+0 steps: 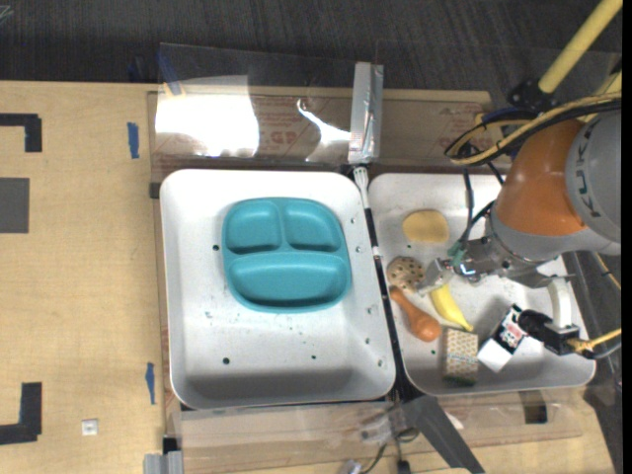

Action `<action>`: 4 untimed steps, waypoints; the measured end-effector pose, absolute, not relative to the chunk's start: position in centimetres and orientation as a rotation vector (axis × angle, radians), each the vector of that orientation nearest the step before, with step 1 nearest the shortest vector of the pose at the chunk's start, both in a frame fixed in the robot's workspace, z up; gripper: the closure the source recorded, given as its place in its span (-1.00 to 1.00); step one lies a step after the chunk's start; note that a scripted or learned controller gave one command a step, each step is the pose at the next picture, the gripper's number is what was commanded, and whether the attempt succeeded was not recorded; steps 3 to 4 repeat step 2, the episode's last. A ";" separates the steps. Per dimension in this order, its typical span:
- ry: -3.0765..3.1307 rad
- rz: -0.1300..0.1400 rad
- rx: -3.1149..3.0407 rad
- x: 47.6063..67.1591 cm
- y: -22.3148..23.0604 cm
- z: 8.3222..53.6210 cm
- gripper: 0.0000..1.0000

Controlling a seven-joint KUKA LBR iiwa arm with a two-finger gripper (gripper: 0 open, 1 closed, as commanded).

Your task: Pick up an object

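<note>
- A speckled block (460, 354) is sitting nearest the camera in the right bin (538, 373), with a small white, black and red box (506, 336) lying just beside it on the arm's side.
- A carrot (416, 316) is lying near the bin's inner wall, and a banana (449, 307) is resting right next to it, pointing up toward the gripper.
- The gripper (462, 263) is hanging low at the banana's upper end, with a round cookie (403, 271) just to its other side; whether it is open or closed cannot be told from this angle, and nothing is showing in its grasp.
- A pale yellow disc (426, 227) is lying farther back in the same bin, apart from the rest.
- The arm (538, 191) is reaching in over the bin's far corner, its orange band sitting above the wrist.
- In the left bin (197, 344), a teal divided plate (286, 253) is sitting alone, well away from the gripper.
- The step in hand appears to be the approach: the gripper is lining up over the crowded middle of the right bin, and the banana looks the likeliest target.
- The next move is calling for a short, straight descent onto one item only, closing across the banana's narrow width without catching the carrot or cookie, then a clean lift.
</note>
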State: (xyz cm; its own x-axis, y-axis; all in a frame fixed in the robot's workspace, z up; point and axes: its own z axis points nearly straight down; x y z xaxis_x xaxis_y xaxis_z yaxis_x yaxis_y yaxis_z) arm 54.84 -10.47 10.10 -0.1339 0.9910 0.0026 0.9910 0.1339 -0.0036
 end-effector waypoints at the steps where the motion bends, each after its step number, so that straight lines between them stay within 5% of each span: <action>1: -2.361 0.000 -2.068 54.9 -10.5 11.0 1.00; 2: -2.252 -0.006 -2.193 54.5 -2.3 23.8 1.00; 4: -2.252 -0.006 -2.193 54.5 -2.3 23.8 1.00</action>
